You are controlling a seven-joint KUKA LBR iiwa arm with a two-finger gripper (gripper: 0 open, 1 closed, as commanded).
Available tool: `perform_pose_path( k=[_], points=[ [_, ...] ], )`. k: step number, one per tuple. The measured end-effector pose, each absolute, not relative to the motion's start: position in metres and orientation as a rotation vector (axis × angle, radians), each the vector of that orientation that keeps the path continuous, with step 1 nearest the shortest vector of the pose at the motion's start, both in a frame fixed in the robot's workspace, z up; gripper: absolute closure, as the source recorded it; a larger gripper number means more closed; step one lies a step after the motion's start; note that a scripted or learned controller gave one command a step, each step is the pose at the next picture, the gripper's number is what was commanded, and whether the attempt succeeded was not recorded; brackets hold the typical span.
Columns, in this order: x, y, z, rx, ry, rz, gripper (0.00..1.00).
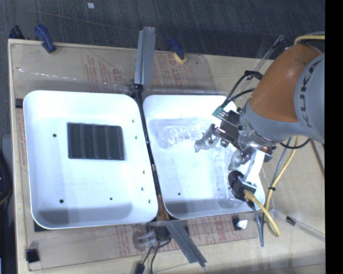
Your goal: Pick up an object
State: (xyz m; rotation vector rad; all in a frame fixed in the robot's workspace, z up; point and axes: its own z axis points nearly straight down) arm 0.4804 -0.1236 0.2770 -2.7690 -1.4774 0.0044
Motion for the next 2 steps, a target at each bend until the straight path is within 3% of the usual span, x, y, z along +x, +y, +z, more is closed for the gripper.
perform_pose_path(
  k=[1,2],
  points=[
    [0.477,-0.041,0.229,-3.064,-0.672,0.007,0.00],
    [0.507,-0.090,0.269,-3.016,-0.871,0.003,0.00]
  ],
)
